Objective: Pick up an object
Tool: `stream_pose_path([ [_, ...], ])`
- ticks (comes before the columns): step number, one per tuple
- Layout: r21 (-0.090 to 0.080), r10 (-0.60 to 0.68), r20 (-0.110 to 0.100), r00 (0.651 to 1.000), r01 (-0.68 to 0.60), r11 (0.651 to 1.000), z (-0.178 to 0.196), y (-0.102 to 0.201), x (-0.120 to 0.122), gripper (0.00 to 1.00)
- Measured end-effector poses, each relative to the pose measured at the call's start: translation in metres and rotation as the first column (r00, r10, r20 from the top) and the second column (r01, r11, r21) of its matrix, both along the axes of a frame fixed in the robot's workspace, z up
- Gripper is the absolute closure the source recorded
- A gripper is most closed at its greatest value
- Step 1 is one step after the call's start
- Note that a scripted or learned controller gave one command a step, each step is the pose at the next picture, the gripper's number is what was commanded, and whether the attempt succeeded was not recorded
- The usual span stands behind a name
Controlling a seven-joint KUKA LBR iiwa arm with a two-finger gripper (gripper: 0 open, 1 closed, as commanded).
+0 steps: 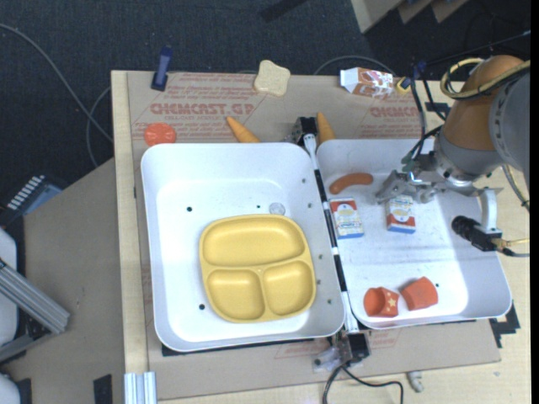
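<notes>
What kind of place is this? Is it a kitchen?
Probably a robot lab, not a kitchen: a robot arm reaches over two white bins on a bench, the food looks like toys, such as the sausage, and cables trail around.

Right bin point(480, 297): open floor through the middle band. Sausage point(350, 182) and two small cartons point(346, 219) point(401, 214) crowd the upper part; two red pieces point(381, 301) point(419, 293) sit near the front rim. Tool point(407, 188) hangs just above the right carton. Left bin point(164, 192): yellow divided plate point(255, 266) fills the centre; bare floor at the back.
</notes>
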State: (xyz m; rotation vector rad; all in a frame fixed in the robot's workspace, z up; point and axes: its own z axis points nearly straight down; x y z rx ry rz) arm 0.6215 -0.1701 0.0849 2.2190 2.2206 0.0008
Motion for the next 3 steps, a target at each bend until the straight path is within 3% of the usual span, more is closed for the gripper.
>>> stream_pose_path([
  [1,0.003,0.000,-0.004,1.000,0.000,1.000,0.000,0.026,-0.025,0.00],
  [2,0.002,0.001,-0.002,1.000,-0.001,1.000,0.010,0.026,-0.025,1.00],
  [3,0.002,0.001,0.001,1.000,-0.001,1.000,0.101,0.095,-0.038,1.00],
])
